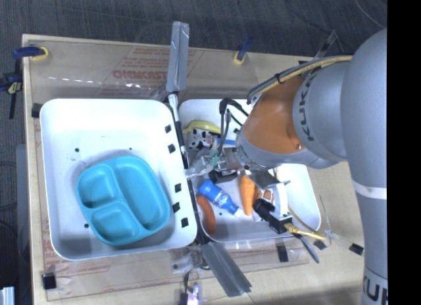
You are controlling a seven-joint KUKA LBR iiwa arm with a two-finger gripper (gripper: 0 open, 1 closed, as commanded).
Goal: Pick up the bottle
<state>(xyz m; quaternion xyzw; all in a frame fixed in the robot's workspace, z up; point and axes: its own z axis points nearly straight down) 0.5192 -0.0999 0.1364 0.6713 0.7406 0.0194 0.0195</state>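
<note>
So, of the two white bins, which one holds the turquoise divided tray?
The left white bin holds the turquoise divided plastic tray. The right white bin has small clutter instead, including a blue bottle.

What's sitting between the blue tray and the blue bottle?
In the camera view, the two bins' adjoining white walls separate the tray from the bottle; a brownish-orange rounded item lies just beside the bottle.

The arm's orange-banded wrist covers the gripper and most of the right bin beneath it. Small cluttered items just left of the wrist are too small to identify. The arm's grey body is cut off at the right edge.
</note>
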